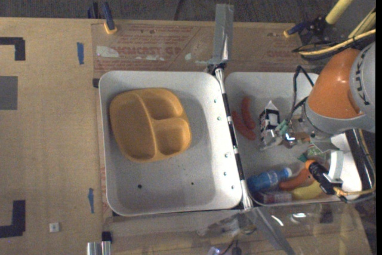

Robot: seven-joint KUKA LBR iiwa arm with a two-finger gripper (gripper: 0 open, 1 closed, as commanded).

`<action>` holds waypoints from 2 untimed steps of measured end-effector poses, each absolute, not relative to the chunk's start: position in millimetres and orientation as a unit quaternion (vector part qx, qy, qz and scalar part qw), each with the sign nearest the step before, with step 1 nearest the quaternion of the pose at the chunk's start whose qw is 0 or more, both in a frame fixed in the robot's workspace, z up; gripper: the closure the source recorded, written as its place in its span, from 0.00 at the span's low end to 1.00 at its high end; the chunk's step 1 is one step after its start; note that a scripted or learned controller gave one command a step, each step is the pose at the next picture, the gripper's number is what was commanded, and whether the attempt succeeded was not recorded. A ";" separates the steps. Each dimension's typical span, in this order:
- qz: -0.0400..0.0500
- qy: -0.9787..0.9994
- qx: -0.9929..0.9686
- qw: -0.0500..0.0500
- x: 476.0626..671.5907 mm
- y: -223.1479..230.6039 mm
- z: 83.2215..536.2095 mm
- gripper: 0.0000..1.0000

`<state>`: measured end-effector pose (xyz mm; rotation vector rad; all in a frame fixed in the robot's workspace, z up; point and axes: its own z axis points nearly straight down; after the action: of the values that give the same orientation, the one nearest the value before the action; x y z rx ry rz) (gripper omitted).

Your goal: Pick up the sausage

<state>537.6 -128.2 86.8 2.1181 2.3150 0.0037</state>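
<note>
red sausage (243,119), camera view: lies flat on the floor of the right bin (262,83), close to its left wall and just beside the divider between the two bins. it reads as two links side by side, touching. the long axis runs nearly up and down the view, with the top end tipped a little to the view's left, so it lies almost parallel to that wall. i judge the wall leaves the open side, toward the bin's middle, as the easier approach, with the grasp taken across the short axis.

gripper (276,131): hangs over the middle of the right bin, just to the view's right of the sausage and apart from it. i cannot tell how far the pincer is open. the sausage is not in it. i judge it is placed for an approach, with the grasp not yet made.

blue bottle (271,178), orange carrot-like piece (296,179), yellow banana-like piece (310,191): bunched along the near wall of the right bin, well apart from the sausage. i judge them no hindrance.

orange divided plate (149,123): sits in the left bin (179,188), toward its far left corner, with no part in this pick.
</note>
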 end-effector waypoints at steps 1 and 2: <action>0.001 0.702 0.712 0.002 627.6 -139.1 86.2 0.00; 0.000 0.566 0.824 0.002 668.4 -118.9 93.8 0.00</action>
<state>668.4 -118.9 93.8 2.5871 1.7763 -0.0015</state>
